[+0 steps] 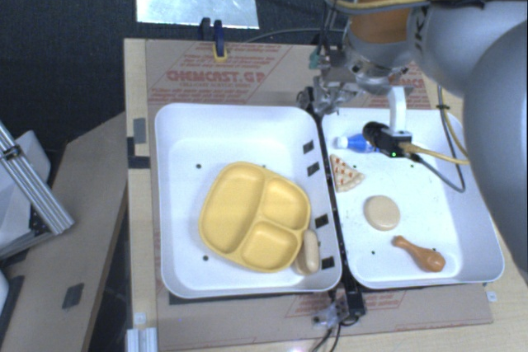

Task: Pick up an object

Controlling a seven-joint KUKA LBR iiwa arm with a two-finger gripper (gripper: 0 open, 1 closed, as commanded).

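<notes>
The right bin (470, 214) holds a pizza slice (345, 172), a round tan biscuit (382, 213), a brown drumstick (419, 253) and a small blue and white object (355, 143). In the left bin (177, 177) lies a yellow divided plate (256, 215) with a beige bread roll (308, 251) at its lower right edge. My gripper (327, 100) hangs over the far end of the wall between the bins, above and left of the blue object. Nothing shows held in it.
A black unit with a green light (385, 137) and a yellow cable hangs from the wrist just right of the blue object. The grey arm (487, 53) covers the upper right. A blue clamp (218, 35) sits at the board's far edge.
</notes>
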